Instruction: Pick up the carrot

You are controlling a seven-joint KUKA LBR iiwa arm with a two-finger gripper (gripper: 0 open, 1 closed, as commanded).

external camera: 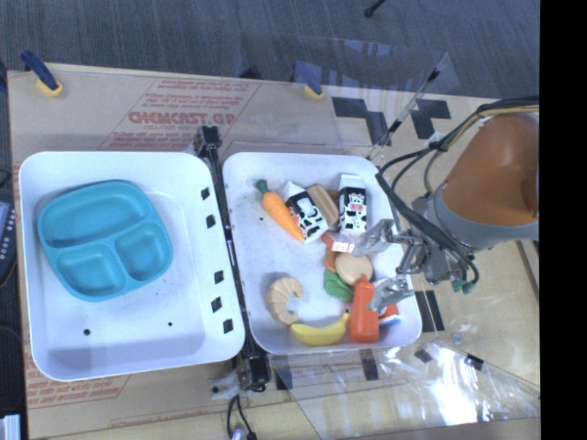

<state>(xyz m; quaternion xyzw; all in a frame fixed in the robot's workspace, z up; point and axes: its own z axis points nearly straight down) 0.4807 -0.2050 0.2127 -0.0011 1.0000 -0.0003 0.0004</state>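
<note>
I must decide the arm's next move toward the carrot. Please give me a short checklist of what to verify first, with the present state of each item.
1. Carrot visible in the right bin: ok, it lies in the upper left part.
2. Carrot top free of cover: ok, nothing lies on it.
3. Room beside the carrot: not ok, a cow-print carton touches its right side.
4. Gripper over the carrot: not ok, it is at the bin's right edge, near the red bottle.
5. Gripper holding nothing: ok.
6. Path across the bin: cannot tell, the gripper's height above the toys is unclear.
</note>
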